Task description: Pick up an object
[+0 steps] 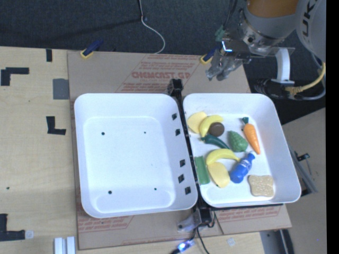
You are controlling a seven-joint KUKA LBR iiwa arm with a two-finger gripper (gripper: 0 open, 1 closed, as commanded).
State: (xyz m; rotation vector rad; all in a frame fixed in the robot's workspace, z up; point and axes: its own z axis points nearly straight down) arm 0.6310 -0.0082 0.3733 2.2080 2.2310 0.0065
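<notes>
Objects for picking lie clustered in the right bin (275, 121): an orange carrot (251, 135) near the far right, a green vegetable (237, 141) just beside it, a yellow-and-brown piece (214, 126) next to a pale yellow piece (196, 121) at the far left, a curved banana (221, 155) in the middle, a yellow lump (219, 174) below it, a blue bottle (241, 169) touching that lump, a tan slice of bread (261, 185) in the near right corner, and a flat green strip (202, 169) along the left wall. The left bin (85, 142) sits alongside. The gripper (221, 70) hangs above the cardboard beyond the right bin's far edge, holding nothing visible; whether it is released or clenched I cannot tell.
</notes>
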